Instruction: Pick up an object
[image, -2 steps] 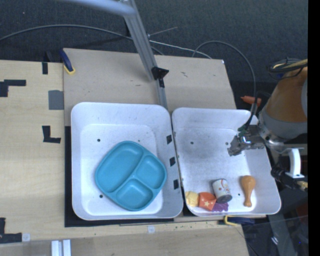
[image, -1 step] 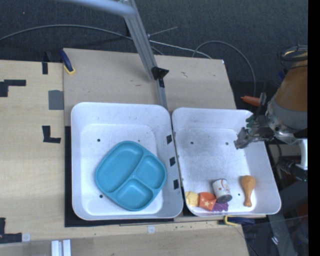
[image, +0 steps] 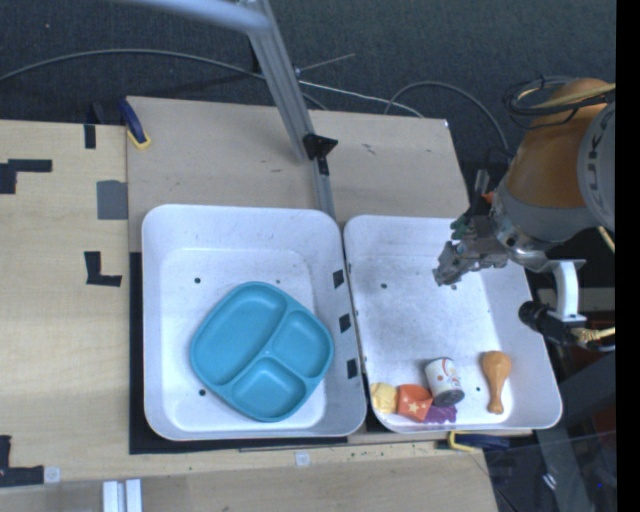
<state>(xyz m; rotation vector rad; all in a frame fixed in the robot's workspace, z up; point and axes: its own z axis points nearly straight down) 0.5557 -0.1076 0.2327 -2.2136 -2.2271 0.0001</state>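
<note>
My gripper (image: 448, 272) hangs over the upper right part of the right bin (image: 405, 300), with nothing seen between its fingers. Along that bin's near edge lie small objects: a yellow piece (image: 384, 397), an orange-red piece (image: 414, 401), a white can with a red label (image: 442, 377) and a tan chicken drumstick toy (image: 495, 376). A purple bit (image: 442, 412) lies by the can. All of them are well below the gripper and apart from it.
The left bin (image: 175, 250) holds a blue three-compartment plate (image: 262, 350). A grey pole (image: 290, 90) slants over the bench's back, ending at a black clamp (image: 320, 146). Cables (image: 400, 100) lie on the dark floor beyond.
</note>
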